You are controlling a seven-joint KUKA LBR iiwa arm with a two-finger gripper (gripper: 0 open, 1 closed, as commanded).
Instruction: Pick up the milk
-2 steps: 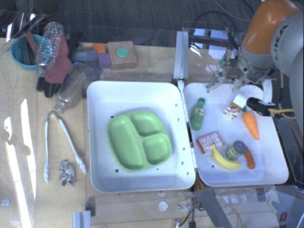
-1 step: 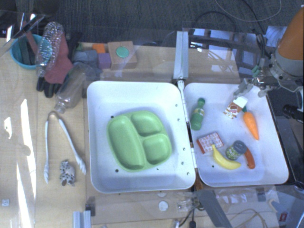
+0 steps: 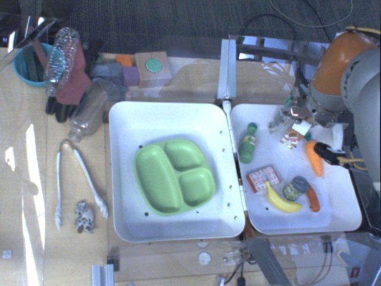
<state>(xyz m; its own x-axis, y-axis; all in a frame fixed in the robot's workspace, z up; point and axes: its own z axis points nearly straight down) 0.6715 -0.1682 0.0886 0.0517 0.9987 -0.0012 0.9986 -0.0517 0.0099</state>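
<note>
The milk [image 3: 292, 139] is a small white carton with red print, lying in the far part of the right bin [image 3: 339, 219]. My gripper [image 3: 290, 114] hangs just behind and above it, close to the bin's far wall, at the end of the grey arm with its orange band [image 3: 333, 64]. The gripper's tip partly overlaps the carton's upper edge from this angle. I cannot make out whether the carton is touched.
In the right bin lie a green bottle [image 3: 247, 142], a carrot [image 3: 314, 158], a red patterned box [image 3: 262, 177], a banana [image 3: 282, 201], a small can [image 3: 296, 189] and a red sausage [image 3: 313, 201]. The left bin [image 3: 125, 219] holds a green divided plate [image 3: 174, 175].
</note>
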